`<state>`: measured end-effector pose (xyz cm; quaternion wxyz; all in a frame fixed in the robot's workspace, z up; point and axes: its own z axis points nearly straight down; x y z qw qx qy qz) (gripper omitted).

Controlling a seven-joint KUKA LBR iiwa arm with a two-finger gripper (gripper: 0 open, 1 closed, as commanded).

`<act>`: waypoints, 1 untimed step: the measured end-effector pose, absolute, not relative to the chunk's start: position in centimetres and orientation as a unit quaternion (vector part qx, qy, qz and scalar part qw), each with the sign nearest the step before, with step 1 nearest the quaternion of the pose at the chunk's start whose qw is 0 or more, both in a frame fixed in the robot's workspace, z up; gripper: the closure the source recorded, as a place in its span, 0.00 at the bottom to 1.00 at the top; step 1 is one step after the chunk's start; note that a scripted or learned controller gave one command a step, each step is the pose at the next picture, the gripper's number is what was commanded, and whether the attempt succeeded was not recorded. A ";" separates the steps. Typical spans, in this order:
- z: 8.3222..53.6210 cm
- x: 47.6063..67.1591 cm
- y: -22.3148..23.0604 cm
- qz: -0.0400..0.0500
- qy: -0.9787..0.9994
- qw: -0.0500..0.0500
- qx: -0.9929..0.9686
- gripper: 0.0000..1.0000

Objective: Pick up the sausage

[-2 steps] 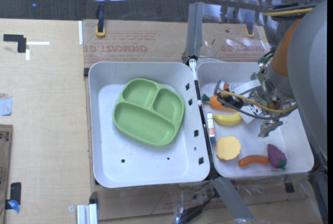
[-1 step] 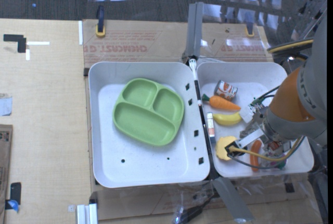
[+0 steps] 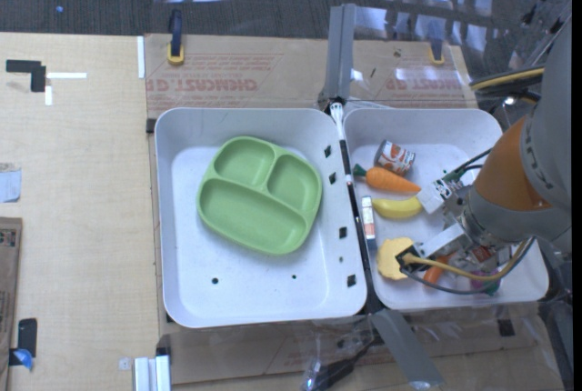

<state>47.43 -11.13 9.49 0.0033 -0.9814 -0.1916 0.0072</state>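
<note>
The arm is grey and rounded, with an orange band above the wrist. Thin black and yellow cables loop under it.

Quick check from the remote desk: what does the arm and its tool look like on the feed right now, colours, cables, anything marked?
The arm is bulky and rounded, grey, with a broad orange band above the wrist. Below the band sit small white and grey blocks with thin dark cables. A yellowish cable and a green one loop under the tool, which is dark and partly hidden. I can read no markings.
</note>
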 end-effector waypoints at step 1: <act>10.7 47.6 -13.3 0.004 -0.102 0.001 -0.995 1.00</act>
